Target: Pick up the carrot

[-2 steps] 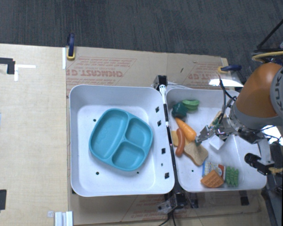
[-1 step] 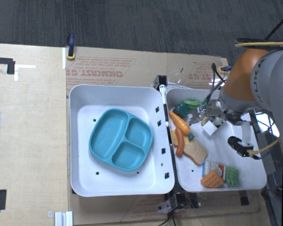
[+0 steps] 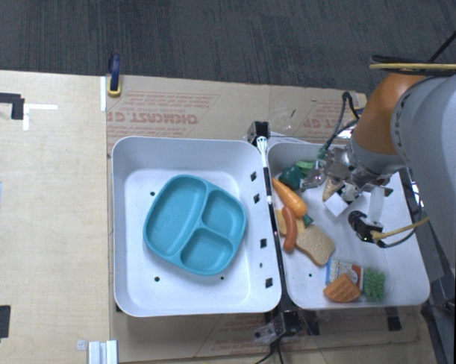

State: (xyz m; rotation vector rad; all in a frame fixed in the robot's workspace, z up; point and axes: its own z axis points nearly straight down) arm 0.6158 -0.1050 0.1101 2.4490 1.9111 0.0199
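The blue plate (image 3: 195, 225) sits in the left bin (image 3: 128, 271). The carrot (image 3: 289, 197) lies at nine o'clock in the right bin (image 3: 403, 288): light, rigid, smooth, best grasped mid-length. My gripper (image 3: 326, 181) hovers at its three o'clock; its state I cannot tell.

Robot lab: arm (image 3: 417, 109), taped bench (image 3: 48, 208)

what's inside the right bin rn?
Right bin holds the carrot, a sausage, a bread slice, a green item and small food pieces near the front. The arm and gripper cover the back part.
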